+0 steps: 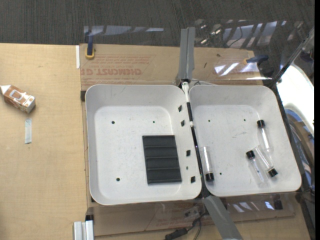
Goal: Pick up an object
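A black ribbed rectangular block lies flat in the left bin, toward its lower middle. In the right bin lie three clear plastic tubes with black caps. One tube rests along the bin's left wall. A second tube lies at the right. A third tube sits below it, crossing or touching another clear tube end with a cap.
A small orange and white box and a pale strip lie on the wooden bench left of the bins. A brown cardboard sheet lies behind the bins. A grey divider bar runs between them.
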Action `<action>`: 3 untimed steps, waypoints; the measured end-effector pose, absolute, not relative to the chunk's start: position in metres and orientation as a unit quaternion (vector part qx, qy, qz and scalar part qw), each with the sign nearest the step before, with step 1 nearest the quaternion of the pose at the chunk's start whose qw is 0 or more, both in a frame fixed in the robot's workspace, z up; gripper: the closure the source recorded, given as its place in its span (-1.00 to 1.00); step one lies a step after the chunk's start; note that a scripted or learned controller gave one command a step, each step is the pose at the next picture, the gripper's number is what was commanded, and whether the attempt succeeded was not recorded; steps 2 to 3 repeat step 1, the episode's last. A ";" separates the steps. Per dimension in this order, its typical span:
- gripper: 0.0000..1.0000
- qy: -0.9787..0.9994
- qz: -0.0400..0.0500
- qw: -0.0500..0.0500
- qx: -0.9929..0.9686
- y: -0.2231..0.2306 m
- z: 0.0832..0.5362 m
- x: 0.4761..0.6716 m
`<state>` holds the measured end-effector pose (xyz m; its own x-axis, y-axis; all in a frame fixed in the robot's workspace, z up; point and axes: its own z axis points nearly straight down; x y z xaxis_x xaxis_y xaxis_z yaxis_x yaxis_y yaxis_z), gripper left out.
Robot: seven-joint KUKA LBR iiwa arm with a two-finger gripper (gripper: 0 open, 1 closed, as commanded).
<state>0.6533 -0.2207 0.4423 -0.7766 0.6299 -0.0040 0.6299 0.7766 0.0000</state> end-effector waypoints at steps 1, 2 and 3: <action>1.00 0.943 -0.001 0.002 0.333 -0.221 0.442 0.653; 1.00 0.943 -0.001 0.002 0.333 -0.221 0.442 0.653; 1.00 0.943 -0.001 0.002 0.333 -0.221 0.442 0.653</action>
